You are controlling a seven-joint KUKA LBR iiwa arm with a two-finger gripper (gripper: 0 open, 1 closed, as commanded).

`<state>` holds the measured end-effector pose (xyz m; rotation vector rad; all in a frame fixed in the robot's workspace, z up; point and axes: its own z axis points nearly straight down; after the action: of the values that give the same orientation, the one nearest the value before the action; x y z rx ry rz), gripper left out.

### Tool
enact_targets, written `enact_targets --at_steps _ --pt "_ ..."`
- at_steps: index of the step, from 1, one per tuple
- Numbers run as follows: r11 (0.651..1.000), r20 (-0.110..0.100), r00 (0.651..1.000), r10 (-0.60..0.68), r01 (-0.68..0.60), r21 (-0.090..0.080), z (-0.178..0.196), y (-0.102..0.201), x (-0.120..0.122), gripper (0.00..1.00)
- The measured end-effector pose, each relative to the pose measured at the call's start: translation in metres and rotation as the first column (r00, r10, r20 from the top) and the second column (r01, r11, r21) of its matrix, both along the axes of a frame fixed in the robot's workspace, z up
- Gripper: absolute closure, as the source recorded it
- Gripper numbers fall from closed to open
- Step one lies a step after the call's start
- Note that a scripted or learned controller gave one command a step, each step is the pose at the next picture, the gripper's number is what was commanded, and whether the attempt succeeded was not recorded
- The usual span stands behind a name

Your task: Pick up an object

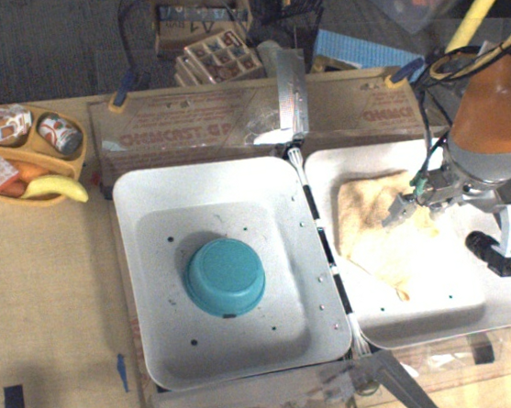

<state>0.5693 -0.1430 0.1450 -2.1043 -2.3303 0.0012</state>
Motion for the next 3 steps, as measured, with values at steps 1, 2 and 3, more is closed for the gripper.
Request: enact_targets --at_steps 1,2,3 --pt "0.999 0.016 0.999 0.046 -0.045 -0.004 -0.053 -0.043 0.053 0.0" --pt "0.988 0.013 0.988 0.152 -0.152 -0.008 -0.053 -0.034 0.09 0.0" --pt "0.98 0.015 0.98 0.199 -0.199 -0.007 -0.053 -0.039 0.071 0.0"
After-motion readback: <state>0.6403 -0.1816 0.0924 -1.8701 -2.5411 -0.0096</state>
